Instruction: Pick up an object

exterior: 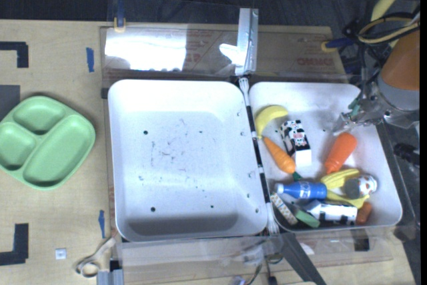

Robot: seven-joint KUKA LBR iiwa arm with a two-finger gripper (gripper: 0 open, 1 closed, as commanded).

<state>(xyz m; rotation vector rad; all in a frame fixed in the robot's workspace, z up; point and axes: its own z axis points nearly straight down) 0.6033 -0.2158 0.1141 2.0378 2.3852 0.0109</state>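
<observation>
Orange carrot (pixel 340 151) tilted, tip seemingly upper-right

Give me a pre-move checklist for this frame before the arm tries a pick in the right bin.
1. Objects in the right bin: ok, several piled at its near side.
2. Gripper over that bin: ok, at its far right corner.
3. Nothing held already: cannot tell.
4. Isolated target: ok, the orange carrot stands apart, just below the gripper.
5. Clutter risk: not ok around the blue bottle, which is crowded by other items.
</observation>
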